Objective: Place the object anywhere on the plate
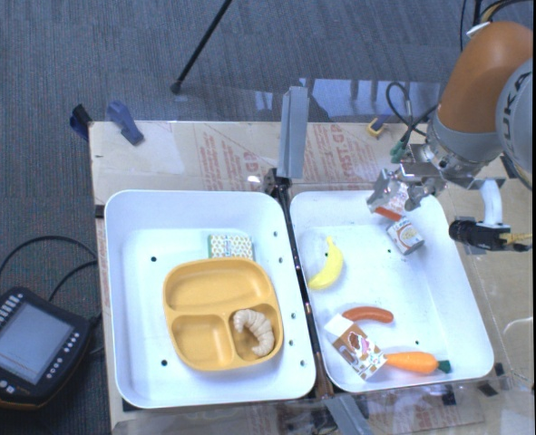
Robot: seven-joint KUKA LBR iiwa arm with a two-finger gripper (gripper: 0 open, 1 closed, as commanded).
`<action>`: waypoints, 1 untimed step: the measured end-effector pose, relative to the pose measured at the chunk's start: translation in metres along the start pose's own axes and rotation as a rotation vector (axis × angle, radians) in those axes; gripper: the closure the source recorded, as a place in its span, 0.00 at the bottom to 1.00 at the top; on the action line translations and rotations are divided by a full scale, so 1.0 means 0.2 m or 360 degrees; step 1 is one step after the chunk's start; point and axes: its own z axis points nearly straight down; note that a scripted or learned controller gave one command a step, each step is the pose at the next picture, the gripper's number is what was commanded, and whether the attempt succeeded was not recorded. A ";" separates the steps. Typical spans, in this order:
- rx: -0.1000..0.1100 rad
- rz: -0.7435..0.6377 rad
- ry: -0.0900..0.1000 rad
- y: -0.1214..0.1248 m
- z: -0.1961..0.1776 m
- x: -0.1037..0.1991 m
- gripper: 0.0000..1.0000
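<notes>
**Gripper over the right bin's far edge**

Above the right shallow white bin [449, 270], the metal two-finger gripper [396, 198] clasps a small crinkled red-and-white object [390, 208]. The glossy yellow three-compartment plastic plate [218, 288] lies in the left bin [141, 234], holding a ridged pale croissant [255, 330].

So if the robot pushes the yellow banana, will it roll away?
Probably not far: the curved yellow toy banana lies flat on the right white bin's floor, so it would likely spin or slide. It looks like smooth plastic, maybe slippery and light.

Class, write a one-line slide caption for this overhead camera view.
Robot hand above the right bin near a small carton; yellow plate waits in the left bin.
</notes>
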 end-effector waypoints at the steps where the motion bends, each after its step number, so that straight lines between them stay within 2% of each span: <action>1: 0.0000 0.0117 0.0001 -0.04 0.37 -0.05 1.00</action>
